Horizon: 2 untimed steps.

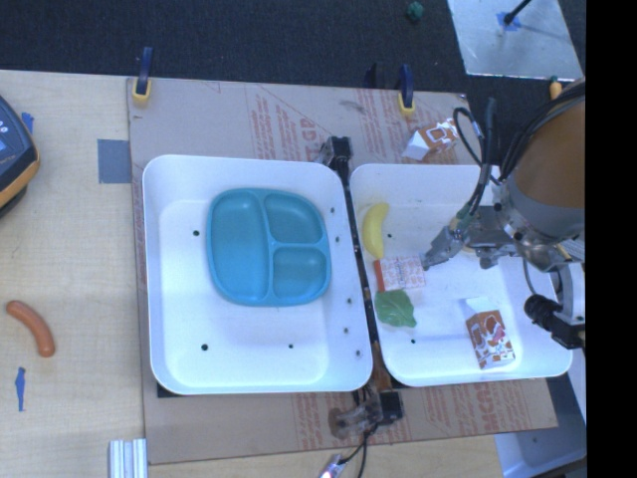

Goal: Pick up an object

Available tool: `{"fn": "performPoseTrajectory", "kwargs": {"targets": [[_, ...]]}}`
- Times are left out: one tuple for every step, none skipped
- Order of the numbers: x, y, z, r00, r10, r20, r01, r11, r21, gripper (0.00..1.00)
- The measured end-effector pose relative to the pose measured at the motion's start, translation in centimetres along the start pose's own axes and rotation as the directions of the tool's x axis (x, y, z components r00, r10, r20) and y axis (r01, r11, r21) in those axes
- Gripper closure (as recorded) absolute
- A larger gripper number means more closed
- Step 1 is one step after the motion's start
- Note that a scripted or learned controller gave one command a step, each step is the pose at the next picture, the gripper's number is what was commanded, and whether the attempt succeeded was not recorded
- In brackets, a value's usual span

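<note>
Tool [435,257] low in the right bin [438,371], finger state unreadable, holding nothing visible — banana [373,229], pink packet [401,272] and green piece [394,309] sit tightly clustered just left of it, so a descent risks clipping two or pushing one away.

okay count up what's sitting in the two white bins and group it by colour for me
Blue: 1, the divided plate in the left bin
Yellow: 1, the banana in the right bin
Green: 1, the leafy piece
Red and white: 1, the flat packet
Brown and white: 1, the small carton
Total: 5
</note>
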State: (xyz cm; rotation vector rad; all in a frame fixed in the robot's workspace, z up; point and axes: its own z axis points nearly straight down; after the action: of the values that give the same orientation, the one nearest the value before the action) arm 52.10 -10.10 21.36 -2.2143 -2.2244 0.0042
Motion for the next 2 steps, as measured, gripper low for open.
{"fn": "performPoseTrajectory", "kwargs": {"targets": [[-0.7,6.7,12.3,1.0,-0.001,0.002,0.001,1.0,0.001,0.0],[0.3,11.8,12.1,1.0,0.001,0.0,-0.001,1.0,-0.002,0.0]]}}
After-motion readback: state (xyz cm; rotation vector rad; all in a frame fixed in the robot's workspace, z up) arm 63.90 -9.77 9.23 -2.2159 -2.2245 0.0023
